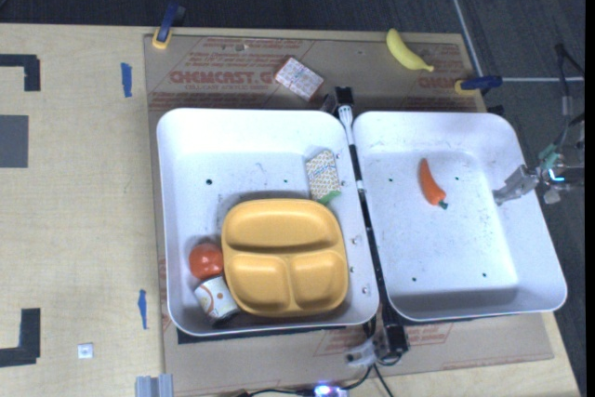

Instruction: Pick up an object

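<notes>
Cardboard [223, 70] under the bins reads "CHEMCAST" in red. Gripper [554, 174] hangs at the right bin's [483, 293] right rim; whether it is apart or together cannot be told. A toy carrot [430, 182] lies in that bin. The left bin [186, 153] holds a yellow divided tray [284, 254]

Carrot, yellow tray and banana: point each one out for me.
carrot [430, 182], camera view, middle of its orange body.
yellow tray [283, 254], camera view, the ridge between its compartments.
banana [406, 51], camera view, middle of its curve.
</notes>
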You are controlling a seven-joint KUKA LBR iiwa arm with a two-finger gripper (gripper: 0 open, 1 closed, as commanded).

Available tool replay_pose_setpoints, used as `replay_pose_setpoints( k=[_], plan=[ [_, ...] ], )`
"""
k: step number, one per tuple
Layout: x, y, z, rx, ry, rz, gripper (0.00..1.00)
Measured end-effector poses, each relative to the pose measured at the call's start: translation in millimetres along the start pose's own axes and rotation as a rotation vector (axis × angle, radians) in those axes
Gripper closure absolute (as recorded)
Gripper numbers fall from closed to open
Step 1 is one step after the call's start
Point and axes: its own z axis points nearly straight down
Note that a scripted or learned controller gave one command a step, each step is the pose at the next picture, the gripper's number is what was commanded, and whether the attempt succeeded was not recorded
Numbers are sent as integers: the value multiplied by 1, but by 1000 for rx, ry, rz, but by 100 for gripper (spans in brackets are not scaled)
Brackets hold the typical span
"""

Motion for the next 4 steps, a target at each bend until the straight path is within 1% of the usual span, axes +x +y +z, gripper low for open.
replay_pose_setpoints(
  k=[1, 2, 3, 4],
  plan=[
    [44, 25, 128, -4, -1, -1, 0],
    [109, -8, 129, -1, 2, -1, 0],
    [108, -7, 118, -5, 0, 1, 100],
    [120, 57, 128, -5, -1, -1, 100]
  ],
)
